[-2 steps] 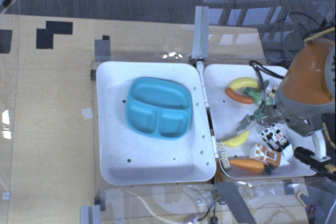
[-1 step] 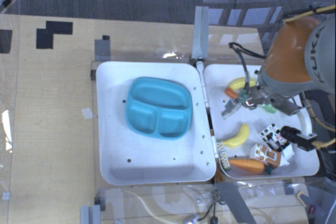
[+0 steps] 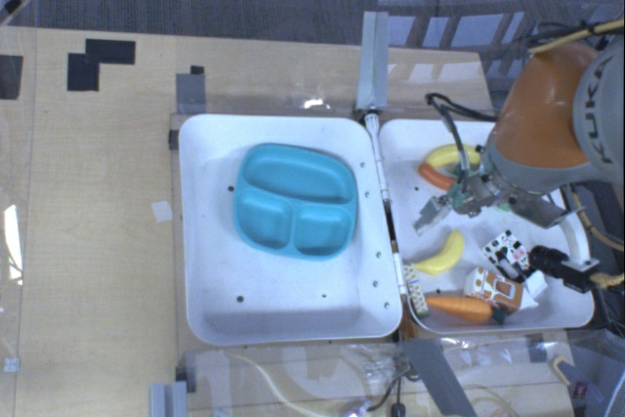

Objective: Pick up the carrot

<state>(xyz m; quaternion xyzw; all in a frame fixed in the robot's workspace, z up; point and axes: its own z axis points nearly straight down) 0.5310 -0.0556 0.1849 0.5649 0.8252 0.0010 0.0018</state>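
Down at the front edge of the right bin [image 3: 583, 310] lies a carrot [image 3: 459, 309], orange, flat along the rim near the front left corner, with a small printed carton [image 3: 496, 289] touching its right end. Just behind them sit a black-and-white spotted toy [image 3: 506, 252] and a yellow banana [image 3: 441, 256] by the left wall. A second orange piece [image 3: 437, 175] lies toward the back of that bin, beside another yellow fruit [image 3: 449, 154]. The gripper [image 3: 451, 202] hangs over the middle of the bin, between these two groups, its fingers spread and nothing between them. So I'd judge the pick not yet made: the carrot is untouched, and the descent, the closing and the lift are all left. The left bin [image 3: 200, 239] holds a blue divided plate [image 3: 294, 200].
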